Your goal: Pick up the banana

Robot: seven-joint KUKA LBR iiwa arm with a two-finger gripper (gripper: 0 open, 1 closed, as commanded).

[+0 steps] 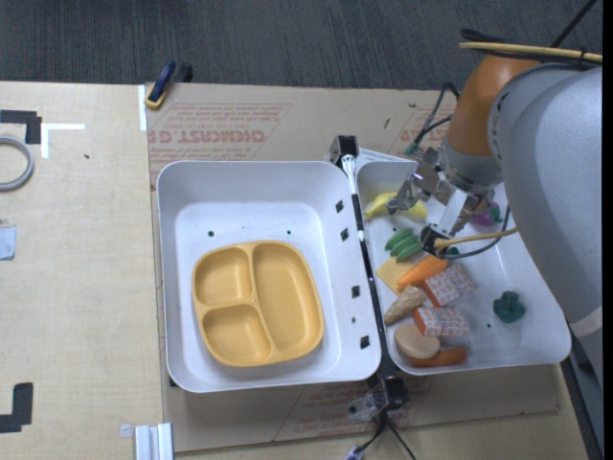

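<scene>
Left bin (177, 286) holds a yellow three-compartment tray (257, 301). Right bin (536, 338) holds toy food — banana (383, 203), green pod (403, 244), carrot (421, 271), cheese wedge (391, 274), bread pieces, a green lump (509, 306) (off alone at right). Banana lies at the far-left corner, just left of the claw (428, 202), not between its fingers. Claw spread — cannot tell. Banana: small, yellow, curved, partly hidden.
</scene>
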